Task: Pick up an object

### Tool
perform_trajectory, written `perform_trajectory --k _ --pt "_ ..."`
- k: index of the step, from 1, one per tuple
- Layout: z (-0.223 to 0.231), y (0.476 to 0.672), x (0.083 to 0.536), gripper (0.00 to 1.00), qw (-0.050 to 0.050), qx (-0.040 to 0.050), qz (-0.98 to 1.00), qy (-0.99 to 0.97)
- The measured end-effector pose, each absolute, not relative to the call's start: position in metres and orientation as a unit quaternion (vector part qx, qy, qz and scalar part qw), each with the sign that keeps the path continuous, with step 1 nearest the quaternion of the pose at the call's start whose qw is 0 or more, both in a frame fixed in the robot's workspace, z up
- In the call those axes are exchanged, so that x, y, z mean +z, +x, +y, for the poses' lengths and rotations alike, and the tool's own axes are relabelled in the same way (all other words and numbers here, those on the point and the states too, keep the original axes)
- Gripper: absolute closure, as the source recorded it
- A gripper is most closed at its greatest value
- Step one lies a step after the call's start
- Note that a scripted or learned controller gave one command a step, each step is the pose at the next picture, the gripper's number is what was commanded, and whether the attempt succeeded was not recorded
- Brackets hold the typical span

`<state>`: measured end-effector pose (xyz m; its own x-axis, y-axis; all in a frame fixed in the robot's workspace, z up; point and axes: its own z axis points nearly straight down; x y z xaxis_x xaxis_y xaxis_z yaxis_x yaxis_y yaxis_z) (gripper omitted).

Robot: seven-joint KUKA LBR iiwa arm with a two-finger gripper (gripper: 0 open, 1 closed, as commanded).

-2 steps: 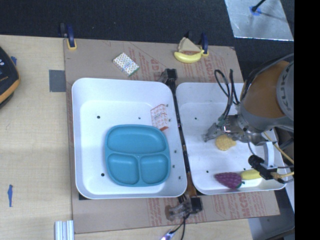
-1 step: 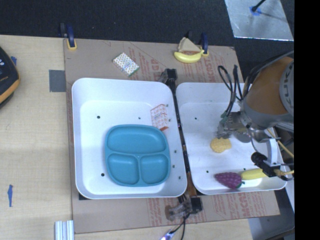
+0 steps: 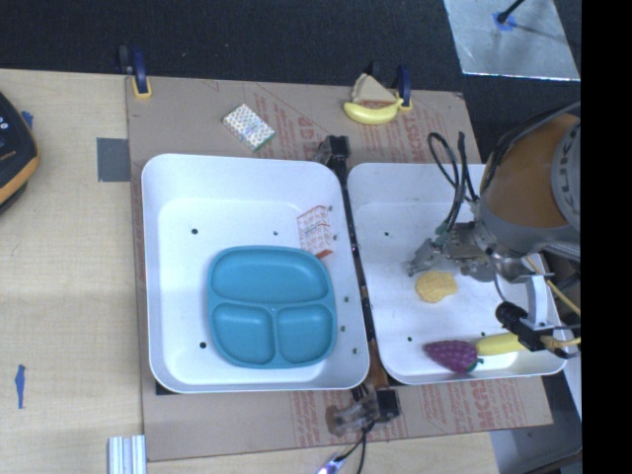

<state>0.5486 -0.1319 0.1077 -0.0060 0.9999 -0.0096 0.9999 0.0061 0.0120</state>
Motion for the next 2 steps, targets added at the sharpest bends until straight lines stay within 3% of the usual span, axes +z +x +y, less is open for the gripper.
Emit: perform_trajectory --k 1,2 --pt "-0.107 0.526 0.091 0.00 -0.002 -0.0016 0.709 0.705" --pt "-0.109 0.526 0.102 1.00 -0.002 -0.0024 0.710 0.704"
